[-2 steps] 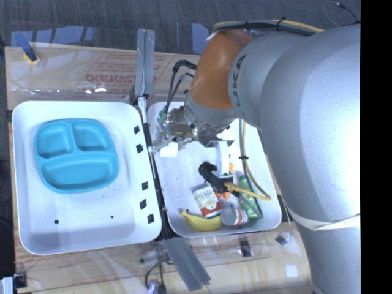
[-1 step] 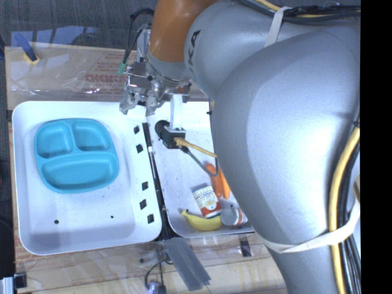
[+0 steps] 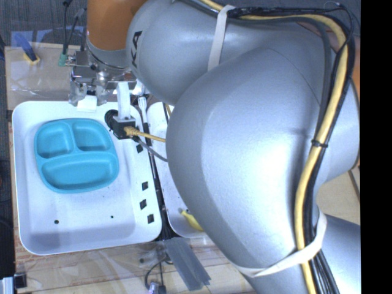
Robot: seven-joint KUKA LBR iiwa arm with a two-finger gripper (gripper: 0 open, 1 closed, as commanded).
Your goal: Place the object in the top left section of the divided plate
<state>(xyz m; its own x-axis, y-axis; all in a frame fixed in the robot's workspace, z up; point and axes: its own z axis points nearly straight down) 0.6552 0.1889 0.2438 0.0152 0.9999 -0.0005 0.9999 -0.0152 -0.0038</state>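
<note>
Blue divided plate (image 3: 76,156) in left bin (image 3: 37,225), sections bare

Grey arm (image 3: 257,139) looming large, orange-banded wrist (image 3: 109,17) upper left

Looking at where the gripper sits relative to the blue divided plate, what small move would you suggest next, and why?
Probably shift the gripper toward the plate's top left section: it hangs at the left bin's far rim, beyond the blue divided plate. Whether it holds anything I cannot tell.
</note>
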